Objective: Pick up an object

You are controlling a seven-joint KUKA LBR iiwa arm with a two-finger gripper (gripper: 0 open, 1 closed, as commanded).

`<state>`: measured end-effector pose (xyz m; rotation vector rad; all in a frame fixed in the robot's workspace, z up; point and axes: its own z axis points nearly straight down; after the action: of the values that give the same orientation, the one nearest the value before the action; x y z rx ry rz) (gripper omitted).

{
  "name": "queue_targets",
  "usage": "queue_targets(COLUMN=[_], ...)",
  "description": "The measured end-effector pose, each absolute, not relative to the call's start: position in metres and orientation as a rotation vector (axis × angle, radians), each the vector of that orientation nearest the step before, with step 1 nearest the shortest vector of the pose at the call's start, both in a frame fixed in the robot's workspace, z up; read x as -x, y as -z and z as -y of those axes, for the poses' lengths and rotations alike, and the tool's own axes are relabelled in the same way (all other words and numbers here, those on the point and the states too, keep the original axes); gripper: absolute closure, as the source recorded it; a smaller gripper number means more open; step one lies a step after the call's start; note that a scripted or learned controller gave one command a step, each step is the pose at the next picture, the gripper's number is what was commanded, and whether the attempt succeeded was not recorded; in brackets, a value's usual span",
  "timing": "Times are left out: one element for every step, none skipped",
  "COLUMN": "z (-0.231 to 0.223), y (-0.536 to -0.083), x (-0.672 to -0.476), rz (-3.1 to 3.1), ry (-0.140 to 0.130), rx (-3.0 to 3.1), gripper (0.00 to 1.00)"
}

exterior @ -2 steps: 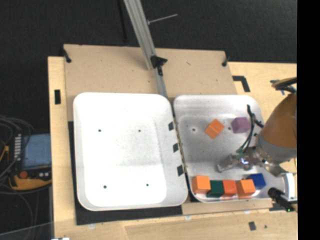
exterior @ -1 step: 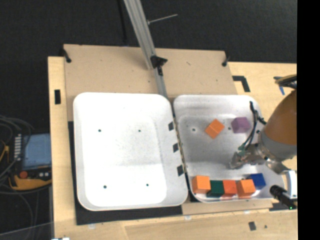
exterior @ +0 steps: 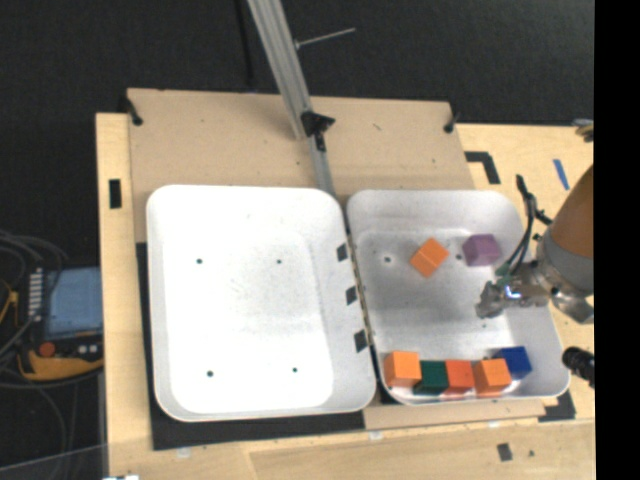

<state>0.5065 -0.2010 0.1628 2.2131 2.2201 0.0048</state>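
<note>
The right bin [exterior: 400,218] holds an orange block [exterior: 430,257] and a purple block [exterior: 482,250] near its back. Along its front wall stands a row: an orange block [exterior: 404,367], a green block [exterior: 433,376], two more orange blocks [exterior: 460,374] [exterior: 493,374] and a blue block [exterior: 514,360]. My gripper [exterior: 494,300] hangs over the right part of this bin, below the purple block and above the blue one. Nothing shows between its fingers.
The left bin [exterior: 245,298] lies beside the right one. A metal pole [exterior: 285,58] slants up from the back of the bench. A blue box with cables [exterior: 70,303] sits off the bench at the left.
</note>
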Motion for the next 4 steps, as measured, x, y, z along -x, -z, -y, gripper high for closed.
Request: queue_targets(z=[0.197,0.198,0.161,0.119], y=[-0.225,-0.279,-0.272,-0.258], x=[-0.512,-0.514,-0.540,-0.562], rz=[-2.220,-2.222,-2.225,-2.226], ry=[-0.006,-0.005,0.000,0.000], rx=[-2.210,-2.210,-2.213,-2.214], gripper=[1.00,1.00,1.00,1.00])
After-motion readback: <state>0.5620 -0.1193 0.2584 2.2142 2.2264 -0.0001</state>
